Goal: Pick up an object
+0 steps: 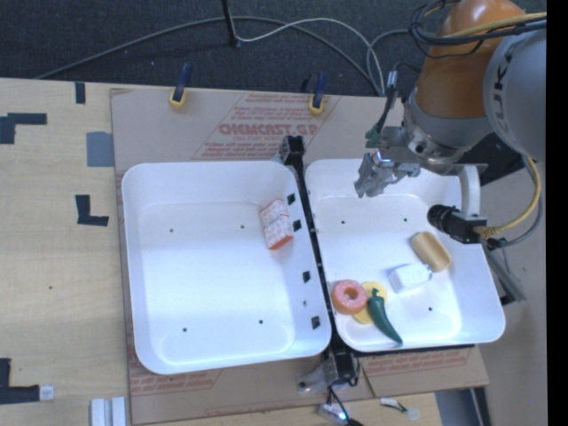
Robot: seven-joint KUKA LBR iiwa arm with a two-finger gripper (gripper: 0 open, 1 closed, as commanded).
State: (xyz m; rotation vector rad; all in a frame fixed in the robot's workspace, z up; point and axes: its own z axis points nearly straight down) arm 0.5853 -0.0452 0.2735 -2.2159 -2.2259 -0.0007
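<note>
White bins sit side by side as the gripper [373, 183] hovers over the right bin [461, 327], its grip impossible to judge. A doughnut [349, 296], green pepper [383, 318], white block [409, 278] and bread roll [430, 250] lie below; a carton [276, 224] rests in the left bin [151, 282].

Two bins sit side by side. The left bin [151, 238] holds a carton [276, 224] at its 2 o'clock. The right bin [461, 327] holds a bread roll [431, 250] at 3 o'clock, a doughnut [349, 296] and pepper [382, 318] at 7.
</note>
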